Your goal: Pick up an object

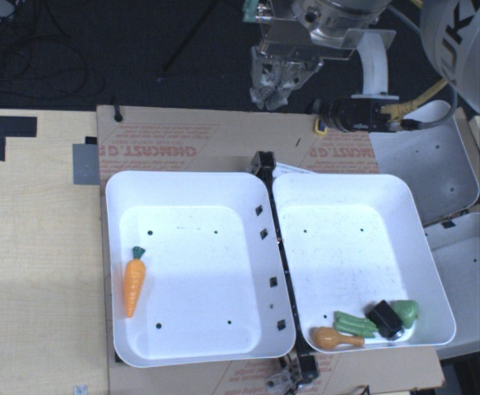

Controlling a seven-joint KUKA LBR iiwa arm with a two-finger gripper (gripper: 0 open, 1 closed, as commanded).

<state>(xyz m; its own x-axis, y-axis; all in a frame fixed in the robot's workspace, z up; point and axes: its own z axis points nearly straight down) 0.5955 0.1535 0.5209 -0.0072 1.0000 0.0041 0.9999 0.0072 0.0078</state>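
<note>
The gripper [277, 85] hung high above the far edge of the bins, over the cardboard; whether its jaws were released or clenched I could not tell. A carrot [133, 280] lay by the left bin's [186, 189] left wall. In the right bin's [347, 189] near corner clustered a green pod [355, 323], a black block [384, 318], a green piece [406, 309] and an orange gourd [335, 338].

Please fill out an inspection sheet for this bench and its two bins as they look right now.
Surface: two white bins side by side on a cardboard sheet.
Job's things: carrot at the left bin's left wall; green pieces, black block and orange piece clustered in the right bin's near corner.
Clutter: nothing seen.
Grippers: gripper raised behind the bins, carrying nothing visible.
Cables: yellow cable on the arm; loose wires at top left.
Surroundings: black tape marks on the wooden bench.
</note>
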